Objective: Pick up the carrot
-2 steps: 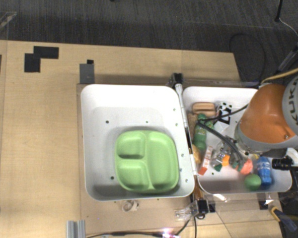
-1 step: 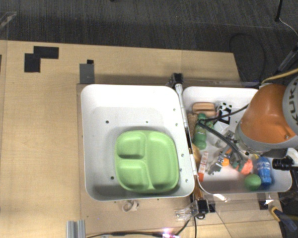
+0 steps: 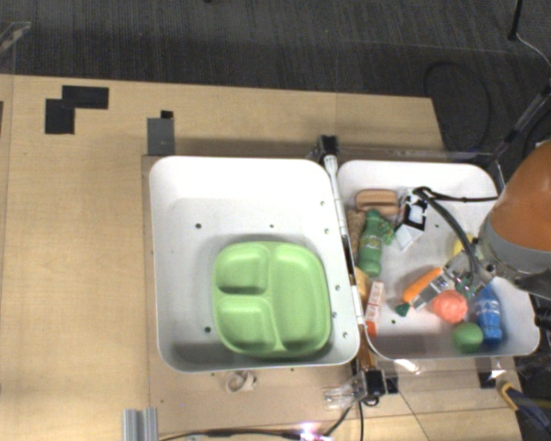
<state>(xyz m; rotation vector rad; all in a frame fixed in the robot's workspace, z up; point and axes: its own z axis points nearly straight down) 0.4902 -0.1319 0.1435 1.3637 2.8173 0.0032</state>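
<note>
In the camera view the carrot (image 3: 421,286) lies on the floor of the right bin (image 3: 441,175), tilted, its green-tipped end pointing down-left. Taking the carrot as the landmark: the gripper (image 3: 462,271) sits just to its right and slightly above its orange end, close enough that contact cannot be ruled out. A pink-red ball (image 3: 450,308) lies just below-right of the carrot, a green ball (image 3: 468,337) farther down-right, and a blue bottle (image 3: 489,317) to the right of those. A green bottle (image 3: 373,242) stands up-left of it.

The step in hand looks like the final approach to the grasp, not a lift. The next move calls for straddling the carrot's orange end without catching the pink-red ball.

How far the jaws stand apart I cannot tell; nothing is plainly seen between them.
</note>
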